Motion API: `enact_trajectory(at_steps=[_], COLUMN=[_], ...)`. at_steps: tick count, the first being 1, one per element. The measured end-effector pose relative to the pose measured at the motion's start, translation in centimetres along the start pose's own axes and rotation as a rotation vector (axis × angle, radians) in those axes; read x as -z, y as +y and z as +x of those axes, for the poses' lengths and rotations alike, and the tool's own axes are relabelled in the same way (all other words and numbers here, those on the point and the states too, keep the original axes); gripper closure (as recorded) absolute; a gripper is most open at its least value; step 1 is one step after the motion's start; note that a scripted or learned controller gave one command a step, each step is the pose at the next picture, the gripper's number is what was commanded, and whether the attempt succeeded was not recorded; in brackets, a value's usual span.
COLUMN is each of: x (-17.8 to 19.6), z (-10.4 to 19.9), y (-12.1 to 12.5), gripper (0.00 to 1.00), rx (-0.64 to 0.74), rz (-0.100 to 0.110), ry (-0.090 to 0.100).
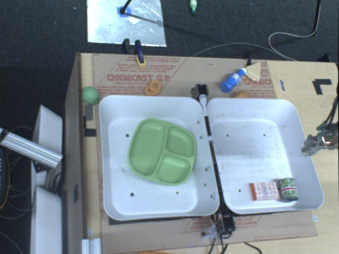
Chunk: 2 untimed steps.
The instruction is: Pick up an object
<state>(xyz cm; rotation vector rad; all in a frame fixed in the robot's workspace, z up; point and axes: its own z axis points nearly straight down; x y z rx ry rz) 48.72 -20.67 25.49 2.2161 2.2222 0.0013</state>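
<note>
bins sit side by side on the tabletop (175, 70), a brown surface with red lettering along its upper part. left bin (114, 120) holds a pale green divided plate (162, 151), lying flat near the middle, with three compartments. right bin (302, 136) holds two small things in its lower right corner: a red and white patterned packet (264, 191) lying flat, and just to the right of it, touching or nearly so, a small green and white can (287, 189) on its side.

at the right edge of the frame, level with the middle of the right bin, the gripper (318, 143) hangs at the bin's outer rim. it shows as a small grey metal shape, partly cut off by the frame edge; whether its fingers are wide or narrow cannot be told, and nothing can be seen between them. it is well apart from the packet and can below it.

along the top of the tabletop, above the bins, lie a blue bottle with a white cap (233, 80), tilted, an orange ring-shaped piece (153, 88) and a blue and yellow clamp (139, 52) at the upper edge. a green ball (90, 94) rests at the left edge beside the left bin's upper corner. on the dark floor at the upper left lies a shiny metal sheet (126, 16), and a small green object (193, 4) lies to its right.
</note>
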Motion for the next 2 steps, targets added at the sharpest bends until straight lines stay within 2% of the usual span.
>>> enact_trajectory(at_steps=[1, 2], x=[-4.4, -1.0], z=[0.0, 0.0], y=[-0.1, 0.0], gripper=[1.00, 1.00], rx=[-0.002, 0.001], rz=[0.002, -0.001], ry=[0.001, 0.000])
